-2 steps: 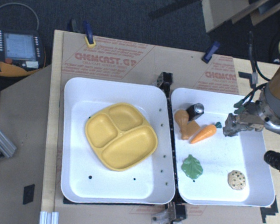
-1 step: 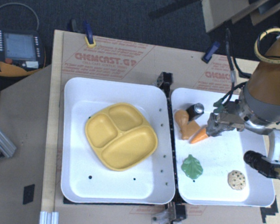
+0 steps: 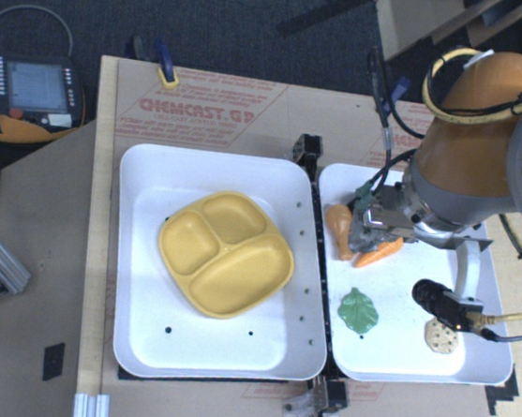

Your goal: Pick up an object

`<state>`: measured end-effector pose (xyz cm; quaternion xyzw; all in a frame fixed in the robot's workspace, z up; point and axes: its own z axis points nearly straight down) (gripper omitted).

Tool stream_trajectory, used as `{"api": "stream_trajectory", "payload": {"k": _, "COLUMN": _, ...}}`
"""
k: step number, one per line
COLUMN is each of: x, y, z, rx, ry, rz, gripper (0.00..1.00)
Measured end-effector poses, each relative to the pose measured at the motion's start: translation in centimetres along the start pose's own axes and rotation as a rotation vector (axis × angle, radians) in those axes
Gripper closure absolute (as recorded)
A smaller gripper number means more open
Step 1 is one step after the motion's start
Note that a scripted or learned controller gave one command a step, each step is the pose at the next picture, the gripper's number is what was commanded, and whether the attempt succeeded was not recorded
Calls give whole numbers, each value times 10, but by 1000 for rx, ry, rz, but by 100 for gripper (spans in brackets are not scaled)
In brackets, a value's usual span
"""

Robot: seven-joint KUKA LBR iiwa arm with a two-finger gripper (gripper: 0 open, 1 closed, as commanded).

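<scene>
Both white bins look like smooth, slightly glossy plastic. The yellow divided plate has a soft plastic sheen. The worktop is matt brown board printed in red. The arm's orange band shines glossy; the green leaf-shaped piece looks matt.

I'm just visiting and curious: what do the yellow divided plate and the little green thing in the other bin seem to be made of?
The yellow divided plate looks like moulded plastic with a matte finish: one even colour, soft rounded compartment ridges, only dull highlights. The small green thing looks like a leafy toy vegetable, perhaps soft plastic or rubber, with a crinkled outline and no shine; it is too small to be sure.
</scene>
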<state>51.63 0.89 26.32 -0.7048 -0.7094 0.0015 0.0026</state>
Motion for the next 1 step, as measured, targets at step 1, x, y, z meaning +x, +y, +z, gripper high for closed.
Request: {"api": "stream_trajectory", "payload": {"k": 1, "x": 59, "y": -12, "z": 16, "rx": 2, "ry": -1, "rz": 0, "gripper": 100}}
